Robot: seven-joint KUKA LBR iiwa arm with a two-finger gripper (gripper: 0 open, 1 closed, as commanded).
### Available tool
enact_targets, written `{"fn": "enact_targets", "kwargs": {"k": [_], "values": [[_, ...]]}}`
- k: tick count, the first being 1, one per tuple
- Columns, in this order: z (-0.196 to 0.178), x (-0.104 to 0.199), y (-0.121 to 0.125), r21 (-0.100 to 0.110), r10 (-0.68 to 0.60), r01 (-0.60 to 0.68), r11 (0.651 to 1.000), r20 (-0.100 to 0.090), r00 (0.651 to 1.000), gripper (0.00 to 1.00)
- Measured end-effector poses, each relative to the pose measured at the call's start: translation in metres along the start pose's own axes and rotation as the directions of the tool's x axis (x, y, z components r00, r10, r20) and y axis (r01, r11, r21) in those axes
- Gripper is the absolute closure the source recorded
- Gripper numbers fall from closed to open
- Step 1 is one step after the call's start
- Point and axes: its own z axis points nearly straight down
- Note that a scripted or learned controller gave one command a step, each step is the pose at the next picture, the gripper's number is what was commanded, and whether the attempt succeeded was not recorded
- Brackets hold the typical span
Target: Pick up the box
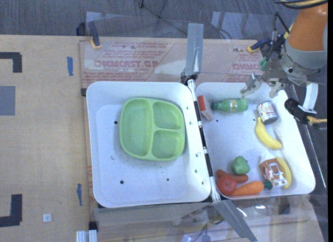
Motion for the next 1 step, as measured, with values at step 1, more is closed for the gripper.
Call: {"fn": "enact_targets", "kwargs": {"k": [1], "values": [[0.0511,-0.0008,0.0270,-0.003,0.151,-0.151,0.989,0.001,0.989,0.00]]}}
